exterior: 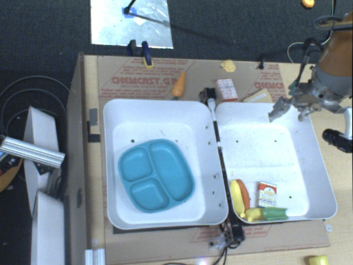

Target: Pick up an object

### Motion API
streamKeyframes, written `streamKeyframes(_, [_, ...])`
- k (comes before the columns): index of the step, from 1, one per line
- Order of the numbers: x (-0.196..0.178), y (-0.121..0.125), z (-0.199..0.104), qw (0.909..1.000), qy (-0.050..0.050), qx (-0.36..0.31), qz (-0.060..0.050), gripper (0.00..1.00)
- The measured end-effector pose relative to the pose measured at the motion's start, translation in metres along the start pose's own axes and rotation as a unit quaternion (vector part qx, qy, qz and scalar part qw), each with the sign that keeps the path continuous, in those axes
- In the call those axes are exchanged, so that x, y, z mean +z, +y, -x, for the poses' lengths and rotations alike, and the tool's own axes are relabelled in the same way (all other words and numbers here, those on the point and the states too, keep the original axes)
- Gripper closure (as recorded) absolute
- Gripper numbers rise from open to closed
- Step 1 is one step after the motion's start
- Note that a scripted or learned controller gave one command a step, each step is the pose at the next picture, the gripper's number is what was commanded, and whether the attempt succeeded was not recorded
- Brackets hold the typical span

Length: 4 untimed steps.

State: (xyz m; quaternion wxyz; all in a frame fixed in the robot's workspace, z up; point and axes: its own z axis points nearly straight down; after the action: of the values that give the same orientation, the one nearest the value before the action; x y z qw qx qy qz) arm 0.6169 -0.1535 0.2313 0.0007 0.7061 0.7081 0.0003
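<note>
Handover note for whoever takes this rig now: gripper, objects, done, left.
Gripper: over the right bin's far right corner, nothing visible between its fingers; open or shut unclear.
Objects: banana, carrot, small red-and-white box and green item clustered at the right bin's near-left corner. Blue tray in the left bin.
Done: nothing picked.
Left: move to the cluster, grasp one object, lift.

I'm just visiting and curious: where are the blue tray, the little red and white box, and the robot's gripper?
Blue tray (157, 174): camera view, its central divider, in the left bin.
Red and white box (267, 194): camera view, its top face.
Gripper (291, 110): camera view, between its fingertips.
</note>
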Motion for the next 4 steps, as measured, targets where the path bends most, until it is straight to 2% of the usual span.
streamKeyframes(1, [0.155,0.012,0.029,1.0000,0.000,0.002,-0.002,0.00])
streamKeyframes(2, [0.147,-0.008,0.011,1.0000,0.000,0.001,-0.001,0.00])
streamKeyframes(3, [0.146,0.033,0.007,1.0000,0.000,-0.001,0.002,0.00])
streamKeyframes(4, [0.148,-0.083,0.010,1.0000,0.001,0.003,-0.005,0.00])
